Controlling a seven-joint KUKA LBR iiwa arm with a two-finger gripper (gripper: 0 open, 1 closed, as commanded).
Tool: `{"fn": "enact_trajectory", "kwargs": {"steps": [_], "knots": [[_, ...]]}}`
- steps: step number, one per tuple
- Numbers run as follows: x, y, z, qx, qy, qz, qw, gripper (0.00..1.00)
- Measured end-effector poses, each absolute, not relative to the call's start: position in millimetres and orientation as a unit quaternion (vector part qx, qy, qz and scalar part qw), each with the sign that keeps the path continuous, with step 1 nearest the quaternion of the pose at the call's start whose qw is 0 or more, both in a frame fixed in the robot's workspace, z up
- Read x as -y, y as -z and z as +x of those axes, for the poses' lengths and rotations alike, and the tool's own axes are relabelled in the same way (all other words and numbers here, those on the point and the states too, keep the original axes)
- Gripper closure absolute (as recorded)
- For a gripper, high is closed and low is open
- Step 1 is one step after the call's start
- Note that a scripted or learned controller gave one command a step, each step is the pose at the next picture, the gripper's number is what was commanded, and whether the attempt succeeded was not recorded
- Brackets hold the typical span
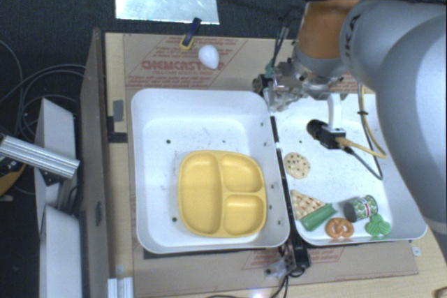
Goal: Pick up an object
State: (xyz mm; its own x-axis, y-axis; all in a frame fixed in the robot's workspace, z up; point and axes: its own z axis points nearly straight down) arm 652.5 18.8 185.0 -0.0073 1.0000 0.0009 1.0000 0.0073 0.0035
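The right bin [391,171] holds several small toy foods. A round cookie [297,165] lies near its left wall. Along the front edge lie a pizza slice [304,204], a green pickle [318,218], a pretzel [339,227], a small green can [362,207] and a green leafy piece [378,226]. My gripper [278,95] hangs over the bin's far left corner, by the divide between the two bins, well behind the cookie. Nothing shows in its grasp.
A yellow divided plate [222,192] lies in the left bin [154,150]. A white egg-shaped object [209,56] and a blue-yellow marker [189,35] rest on the cardboard behind the bins. A black connector with yellow cable [328,136] dangles from the arm over the right bin.
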Motion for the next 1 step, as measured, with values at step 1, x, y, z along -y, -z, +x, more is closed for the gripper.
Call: {"fn": "enact_trajectory", "kwargs": {"steps": [1], "knots": [[-44.0,-194.7,669.8,-0.710,-0.0022,0.705,0.001,1.00]]}}
